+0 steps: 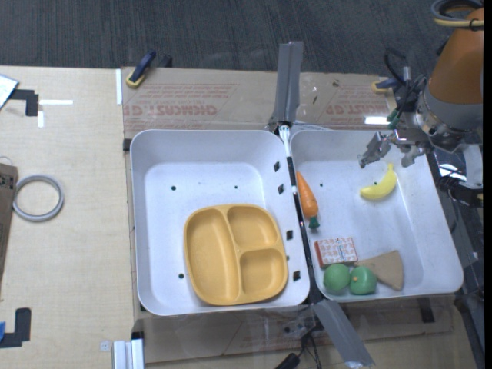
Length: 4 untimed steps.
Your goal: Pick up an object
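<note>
Camera view. Two white bins sit side by side on the table [69, 267].

The left bin [154, 167] holds one item: a yellow divided plate [234, 254] with three compartments, lying flat toward the bin's 5 o'clock corner. Nothing lies in its compartments.

The right bin [430, 206] holds five items:
- A banana [381, 186], at about 1 o'clock in the bin. It is yellow, short and curved, lying flat on the bin floor, with its upper tip pointing toward 12 o'clock.
- A carrot [307, 195], orange with a green stem end, lying against the bin's wall at 9 o'clock, stem end toward 6 o'clock.
- A small red-and-white printed packet [336, 250], at about 7 o'clock.
- Two green round fruits [350, 280], touching each other, at 6 o'clock just below the packet.
- A tan wedge [387, 268], just beside the fruits at their 3 o'clock.

My gripper [392, 151] hangs over the right bin's 1 o'clock region, just above the banana as seen here. My fingers are spread apart, and nothing sits between them. The banana lies free on the bin floor.

On the table at 9 o'clock from the bins lies a grey tape ring [37, 197].
</note>
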Each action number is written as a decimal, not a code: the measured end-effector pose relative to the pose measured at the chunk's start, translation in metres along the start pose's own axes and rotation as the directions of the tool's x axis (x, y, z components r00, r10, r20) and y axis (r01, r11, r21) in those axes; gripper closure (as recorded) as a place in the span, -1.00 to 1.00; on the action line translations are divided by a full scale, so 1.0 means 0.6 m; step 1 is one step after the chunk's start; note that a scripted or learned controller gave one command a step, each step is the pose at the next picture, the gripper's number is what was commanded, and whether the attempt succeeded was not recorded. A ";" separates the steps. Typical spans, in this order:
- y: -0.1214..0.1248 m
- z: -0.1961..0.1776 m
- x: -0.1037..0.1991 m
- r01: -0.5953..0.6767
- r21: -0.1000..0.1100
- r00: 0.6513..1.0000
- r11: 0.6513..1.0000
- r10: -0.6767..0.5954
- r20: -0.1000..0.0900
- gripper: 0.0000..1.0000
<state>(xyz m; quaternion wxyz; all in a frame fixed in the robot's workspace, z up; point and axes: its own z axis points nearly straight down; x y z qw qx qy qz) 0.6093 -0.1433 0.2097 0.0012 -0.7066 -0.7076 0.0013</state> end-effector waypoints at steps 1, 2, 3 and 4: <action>0.027 0.195 -0.068 -0.071 -0.004 0.997 0.997 0.071 0.001 -1.00; 0.028 0.179 -0.070 -0.071 -0.006 0.997 0.997 0.071 0.003 1.00; 0.050 0.046 0.032 -0.121 -0.004 0.993 0.993 0.121 0.000 1.00; 0.050 0.033 0.032 -0.118 -0.002 0.993 0.993 0.118 0.002 1.00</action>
